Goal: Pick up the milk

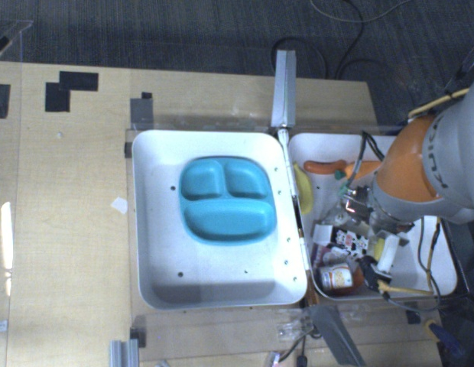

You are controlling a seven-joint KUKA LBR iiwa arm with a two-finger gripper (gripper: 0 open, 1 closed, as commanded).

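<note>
In the camera view, two shallow white bins are seen side by side on the bench. The left bin [157,205] carries a blue divided tray [225,199] near its middle. The right bin [443,270] is crowded with small items, and the arm [432,167], grey with an orange band, is lowered into it from the right.

The gripper [358,222] is placed low among the clutter, toward the near half of the right bin. How far it is opened cannot be told, since the wrist and cables cover it, and nothing can be seen clearly held by it.

Relative to the gripper, a small white carton with dark print, taken to be the milk [345,239], is found just below and touching or nearly touching it; the contact cannot be settled. A jar with a red label [338,279] is lying nearer the front wall, below the milk. A yellow banana [304,191] is set to the left, against the wall shared with the left bin. An orange carrot [326,167] is laid above, toward the far wall.
</note>
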